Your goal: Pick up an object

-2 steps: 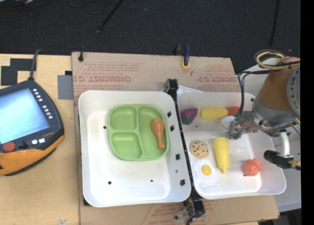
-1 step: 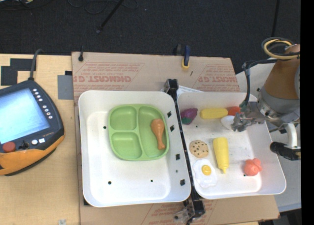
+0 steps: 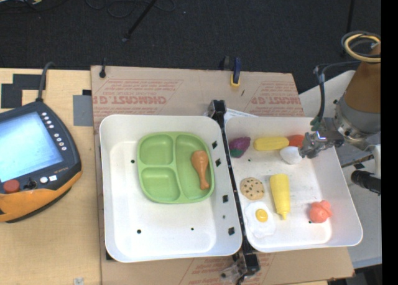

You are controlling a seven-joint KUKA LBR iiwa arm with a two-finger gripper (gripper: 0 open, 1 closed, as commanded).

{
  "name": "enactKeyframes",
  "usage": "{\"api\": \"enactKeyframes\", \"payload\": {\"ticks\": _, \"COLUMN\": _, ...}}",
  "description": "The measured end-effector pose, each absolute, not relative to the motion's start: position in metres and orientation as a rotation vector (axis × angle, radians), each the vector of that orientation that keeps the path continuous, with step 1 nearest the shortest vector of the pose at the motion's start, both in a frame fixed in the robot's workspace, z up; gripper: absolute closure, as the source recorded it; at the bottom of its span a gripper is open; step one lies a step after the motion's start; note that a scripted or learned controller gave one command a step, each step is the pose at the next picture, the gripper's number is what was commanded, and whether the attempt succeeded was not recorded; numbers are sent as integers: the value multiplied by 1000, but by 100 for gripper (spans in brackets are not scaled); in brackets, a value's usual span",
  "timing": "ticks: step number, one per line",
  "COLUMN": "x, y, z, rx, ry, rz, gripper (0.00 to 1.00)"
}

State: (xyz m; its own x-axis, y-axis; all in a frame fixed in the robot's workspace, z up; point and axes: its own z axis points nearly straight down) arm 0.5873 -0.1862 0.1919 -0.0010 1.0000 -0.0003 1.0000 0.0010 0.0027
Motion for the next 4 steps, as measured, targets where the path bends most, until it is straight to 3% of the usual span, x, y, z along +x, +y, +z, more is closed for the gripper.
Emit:
{"api": "enactKeyframes", "payload": {"ticks": 1, "x": 588, "y": -188, "z": 230, "rx": 2220, "ry": 2220, "rz": 2, "gripper": 100}}
{"api": "enactKeyframes", "payload": {"ticks": 2, "x": 579, "y": -136, "z": 228, "rx": 2221, "ry": 2228, "rz": -1, "gripper": 100}}
{"api": "enactKeyframes", "payload": {"ticks": 3, "x": 585, "y": -80, "z": 217, "rx": 2220, "ry": 2229, "rz": -1, "gripper": 100}}
{"api": "enactKeyframes", "payload": {"ticks": 4, "x": 591, "y": -35, "z": 235, "rx": 2220, "ry": 2226, "rz": 0, "gripper": 100}}
